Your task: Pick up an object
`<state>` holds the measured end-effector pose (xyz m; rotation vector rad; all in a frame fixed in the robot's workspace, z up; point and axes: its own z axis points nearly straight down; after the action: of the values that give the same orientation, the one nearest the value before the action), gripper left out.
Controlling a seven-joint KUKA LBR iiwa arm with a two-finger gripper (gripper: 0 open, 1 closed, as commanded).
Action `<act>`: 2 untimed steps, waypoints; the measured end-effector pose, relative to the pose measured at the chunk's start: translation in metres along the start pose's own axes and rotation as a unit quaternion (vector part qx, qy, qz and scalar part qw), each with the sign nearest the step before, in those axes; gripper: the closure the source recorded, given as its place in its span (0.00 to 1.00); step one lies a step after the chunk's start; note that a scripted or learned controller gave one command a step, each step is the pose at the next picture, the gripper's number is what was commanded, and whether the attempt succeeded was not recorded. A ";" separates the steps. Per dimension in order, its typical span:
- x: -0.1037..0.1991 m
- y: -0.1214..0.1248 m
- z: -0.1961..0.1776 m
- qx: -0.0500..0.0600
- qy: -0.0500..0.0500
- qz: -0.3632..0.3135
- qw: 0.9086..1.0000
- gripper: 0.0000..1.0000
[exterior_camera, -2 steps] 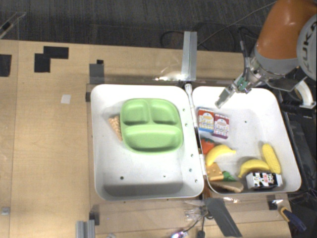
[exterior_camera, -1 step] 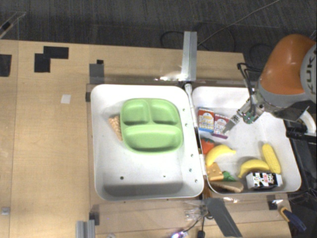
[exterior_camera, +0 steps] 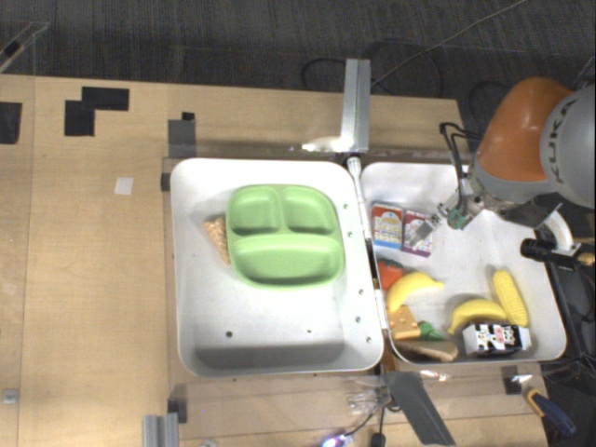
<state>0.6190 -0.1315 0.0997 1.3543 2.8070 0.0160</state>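
At the near end of the right bin [exterior_camera: 555, 343], a black-and-white carton [exterior_camera: 494, 339] is seen lying beside a slice of toast [exterior_camera: 430, 350], with a banana [exterior_camera: 476, 311] and a corn cob [exterior_camera: 509, 295] just behind them. The cob's long axis is set running from near-right to far-left; the banana is curved with its ends turned toward the viewer. A second banana [exterior_camera: 411, 290] is found farther left, touching a red item [exterior_camera: 389, 274] by the dividing wall. Beyond these, a small red-and-white box [exterior_camera: 387, 225] is laid flat, its long axis pointing away from the viewer. Just beside it, the gripper [exterior_camera: 421, 234] is lowered close over the bin floor. Whether anything is gripped cannot be told at this angle. The approach step is judged to be in hand, nothing yet lifted; a closing on the box across its short side, then a clean rise, would be called for next. In the left bin [exterior_camera: 197, 277], a green divided tray [exterior_camera: 283, 234] is seen covering a waffle-like piece [exterior_camera: 217, 238].
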 end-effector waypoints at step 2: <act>0.013 0.053 -0.003 0.001 0.002 -0.024 1.000 1.00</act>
<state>0.6517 -0.0882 0.1032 1.2900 2.8430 0.0143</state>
